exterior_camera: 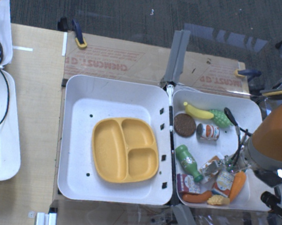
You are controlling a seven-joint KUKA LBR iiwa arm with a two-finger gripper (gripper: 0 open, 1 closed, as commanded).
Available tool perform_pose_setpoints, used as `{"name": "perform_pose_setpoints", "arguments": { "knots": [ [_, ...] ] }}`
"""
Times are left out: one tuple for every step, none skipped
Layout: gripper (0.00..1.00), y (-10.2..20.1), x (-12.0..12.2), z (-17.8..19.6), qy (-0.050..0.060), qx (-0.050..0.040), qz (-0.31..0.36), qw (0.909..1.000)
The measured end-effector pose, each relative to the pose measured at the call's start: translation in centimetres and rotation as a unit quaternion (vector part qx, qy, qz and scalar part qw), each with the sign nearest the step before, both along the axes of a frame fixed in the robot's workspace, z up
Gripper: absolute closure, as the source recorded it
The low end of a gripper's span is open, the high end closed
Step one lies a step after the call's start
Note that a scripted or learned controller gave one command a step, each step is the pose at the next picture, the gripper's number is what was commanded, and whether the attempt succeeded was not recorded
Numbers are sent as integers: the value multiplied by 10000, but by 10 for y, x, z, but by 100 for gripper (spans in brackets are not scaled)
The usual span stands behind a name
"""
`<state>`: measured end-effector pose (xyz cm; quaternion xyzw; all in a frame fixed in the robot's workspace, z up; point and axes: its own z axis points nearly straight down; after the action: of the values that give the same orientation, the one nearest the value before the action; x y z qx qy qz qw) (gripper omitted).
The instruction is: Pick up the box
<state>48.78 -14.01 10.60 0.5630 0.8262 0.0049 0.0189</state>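
Jaws (223,166): low in right bin (255,112), grip state unclear.
Box (223,182): just below jaws, flat, printed.
Beside: carrot (238,184) right; green bottle (188,163), pouch (187,183) left.
Left bin: yellow divided plate (124,148).

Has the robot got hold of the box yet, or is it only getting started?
Nothing looks finished yet. The gripper is low in the right bin, among the clutter by the green bottle and carrot, right at a small box. The picture is too crowded to tell whether it grips anything. The lift is left to do; the box lies in the bin.
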Motion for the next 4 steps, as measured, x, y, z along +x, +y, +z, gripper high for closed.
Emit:
{"name": "perform_pose_setpoints", "arguments": {
  "knots": [
    [0, 20, 20, -1, 50, 65, -1300, 9915],
    [0, 18, 76, 20, 172, 88, -1671, 9857],
    [0, 0, -7, 7, 110, 109, -2035, 9790],
    [0, 49, -6, 85, 173, 89, -1590, 9871]
  ]
}}
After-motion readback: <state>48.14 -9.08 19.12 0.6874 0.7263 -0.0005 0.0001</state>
